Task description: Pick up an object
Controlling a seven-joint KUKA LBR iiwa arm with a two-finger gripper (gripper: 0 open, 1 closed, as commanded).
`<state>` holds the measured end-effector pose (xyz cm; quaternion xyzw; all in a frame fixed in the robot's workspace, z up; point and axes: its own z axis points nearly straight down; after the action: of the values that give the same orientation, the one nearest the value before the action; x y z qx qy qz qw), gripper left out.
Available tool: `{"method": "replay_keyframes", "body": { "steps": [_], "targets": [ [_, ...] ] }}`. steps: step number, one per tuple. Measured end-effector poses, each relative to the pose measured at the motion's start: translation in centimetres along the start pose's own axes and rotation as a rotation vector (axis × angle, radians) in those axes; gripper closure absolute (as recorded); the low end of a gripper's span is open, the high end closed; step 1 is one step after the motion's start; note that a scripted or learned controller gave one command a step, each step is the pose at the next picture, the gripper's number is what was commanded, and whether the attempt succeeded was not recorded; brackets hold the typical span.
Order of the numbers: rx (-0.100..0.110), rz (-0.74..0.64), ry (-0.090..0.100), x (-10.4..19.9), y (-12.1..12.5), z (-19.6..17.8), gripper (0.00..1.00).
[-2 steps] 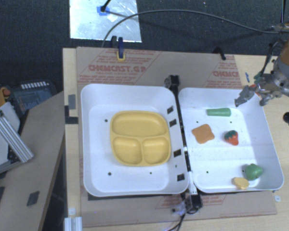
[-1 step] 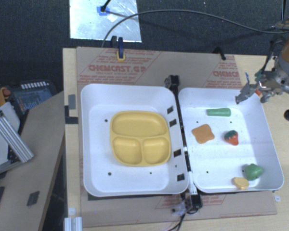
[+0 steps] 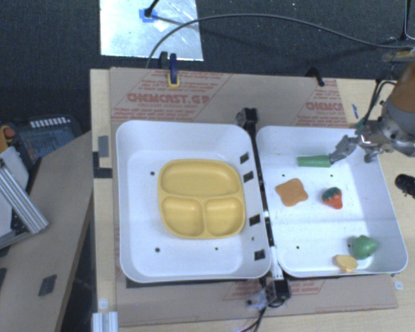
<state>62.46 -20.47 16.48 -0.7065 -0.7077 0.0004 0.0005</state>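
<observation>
As nothing is gripped yet by the open metal claw (image 3: 353,149), which is held just beside the green stick-shaped toy (image 3: 313,161) in the right white bin (image 3: 391,206), the whole pick is judged still undone.

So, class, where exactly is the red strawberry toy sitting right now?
In the camera view, the strawberry toy lies in the right bin, just right of the orange piece and below the green stick.
</observation>
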Motion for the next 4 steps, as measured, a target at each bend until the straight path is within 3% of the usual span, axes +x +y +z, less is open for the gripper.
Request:
{"method": "replay_keyframes", "body": {
  "steps": [2, 3, 4],
  "targets": [
    [-0.002, -0.002, -0.001, 0.1, 0.1, 8.1, 0.0],
    [-0.007, -0.003, -0.002, 0.0, 0.2, 6.8, 1.0],
    [-0.009, -0.002, -0.002, 0.3, 0.2, 0.4, 1.0]
  ]
}}
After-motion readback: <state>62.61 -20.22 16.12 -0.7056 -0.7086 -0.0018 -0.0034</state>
